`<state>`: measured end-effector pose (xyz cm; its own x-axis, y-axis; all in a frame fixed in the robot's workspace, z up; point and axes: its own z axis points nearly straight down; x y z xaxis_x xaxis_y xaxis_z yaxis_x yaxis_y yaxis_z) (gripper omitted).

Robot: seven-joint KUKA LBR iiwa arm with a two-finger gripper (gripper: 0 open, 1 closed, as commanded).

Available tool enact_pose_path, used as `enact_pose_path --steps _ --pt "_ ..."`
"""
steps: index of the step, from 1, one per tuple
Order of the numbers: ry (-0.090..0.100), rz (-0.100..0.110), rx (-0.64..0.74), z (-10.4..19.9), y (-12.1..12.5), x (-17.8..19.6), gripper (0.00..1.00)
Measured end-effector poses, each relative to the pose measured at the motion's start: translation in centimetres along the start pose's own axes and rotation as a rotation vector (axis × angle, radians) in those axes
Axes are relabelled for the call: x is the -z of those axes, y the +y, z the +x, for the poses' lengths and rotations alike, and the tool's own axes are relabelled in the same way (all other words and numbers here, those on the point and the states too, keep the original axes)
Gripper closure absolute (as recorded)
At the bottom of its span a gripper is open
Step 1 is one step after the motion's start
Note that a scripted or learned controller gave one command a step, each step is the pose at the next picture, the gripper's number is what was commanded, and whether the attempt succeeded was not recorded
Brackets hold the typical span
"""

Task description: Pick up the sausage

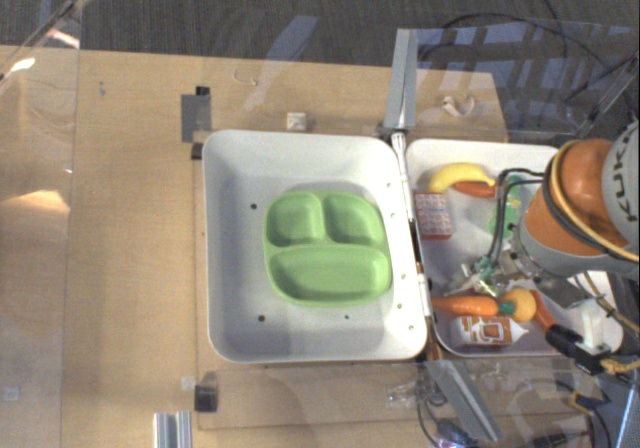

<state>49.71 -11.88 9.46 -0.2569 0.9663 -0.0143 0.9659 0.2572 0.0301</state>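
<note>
Currently: arm (585, 201) is reaching in from the right and hanging over the right bin (480, 145), front half.
Gripper (490, 274): is hovering just above and slightly behind the sausage; cables and wrist are crowding the view.
Pincer state: cannot tell from this angle (not guessing), and nothing is showing as held.
Sausage (463, 305): am reading the long orange-red piece as it; it is lying flat, running left-right, left end near the wall by the left bin (230, 236).
Neighbours: an orange round toy with a green tip (520, 306) is sitting at its right end, touching or nearly so; a white pack with an orange label (487, 332) is lying just in front.
Lookalike: a shorter red piece (476, 190) is tucked against the banana (458, 176) at the back (could be confusing the target; I am going with the front one).
Not involved: small red-print packet (432, 214), green divided tray (327, 246) in the left bin.
Step in hand: lining up for the descent, as I am judging it.
Doing it well: closing across the short width, not along the length; aiming mid-body, biased left, away from the round toy.
Descent: going straight down, stopping just off the bin floor.
Risk: sausage looking smooth and round, so likely rolling toward the white pack if clipped off-centre.
Check: lifting slowly and confirming it is coming up level.
</note>
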Motion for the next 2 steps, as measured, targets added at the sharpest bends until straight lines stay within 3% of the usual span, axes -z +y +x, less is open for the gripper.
enact_pose_path --steps 1,2 --pt "0.01 0.026 -0.185 -0.4 12.0 1.5 0.0" --pt "0.015 0.025 -0.188 -6.3 15.9 -0.5 0.0"
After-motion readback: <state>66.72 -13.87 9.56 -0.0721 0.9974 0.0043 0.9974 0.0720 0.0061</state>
